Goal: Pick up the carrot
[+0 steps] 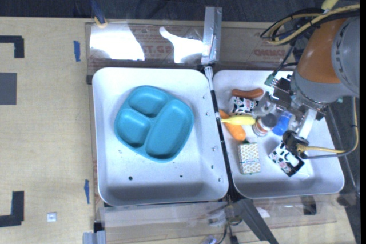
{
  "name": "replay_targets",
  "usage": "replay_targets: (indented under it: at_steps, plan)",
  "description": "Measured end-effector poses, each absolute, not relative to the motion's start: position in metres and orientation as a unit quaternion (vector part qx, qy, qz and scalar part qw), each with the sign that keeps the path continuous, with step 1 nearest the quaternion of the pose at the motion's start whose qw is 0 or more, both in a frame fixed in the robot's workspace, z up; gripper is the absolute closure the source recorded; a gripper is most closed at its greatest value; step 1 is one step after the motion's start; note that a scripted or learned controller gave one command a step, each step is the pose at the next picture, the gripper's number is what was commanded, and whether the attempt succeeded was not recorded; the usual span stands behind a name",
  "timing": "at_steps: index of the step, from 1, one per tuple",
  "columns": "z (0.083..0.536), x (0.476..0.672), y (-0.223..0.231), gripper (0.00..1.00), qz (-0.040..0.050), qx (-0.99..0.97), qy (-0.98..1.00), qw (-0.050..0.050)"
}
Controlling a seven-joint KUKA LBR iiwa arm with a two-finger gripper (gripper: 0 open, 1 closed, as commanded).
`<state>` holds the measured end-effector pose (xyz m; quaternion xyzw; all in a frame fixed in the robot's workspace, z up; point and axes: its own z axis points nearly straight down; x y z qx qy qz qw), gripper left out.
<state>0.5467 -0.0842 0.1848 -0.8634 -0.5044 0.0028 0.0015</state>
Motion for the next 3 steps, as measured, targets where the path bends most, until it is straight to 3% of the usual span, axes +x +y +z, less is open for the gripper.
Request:
replay_targets:
  at_steps: [1,2,3]
  plan:
    - [0.185,0.547,-0.084,0.00,0.0028,-0.863,-0.504,0.002]
    - [0.181,0.516,-0.025,0.00,0.0037,-0.867,-0.499,0.003]
    - [0.182,0.511,-0.061,0.00,0.0025,-0.774,-0.633,0.003]
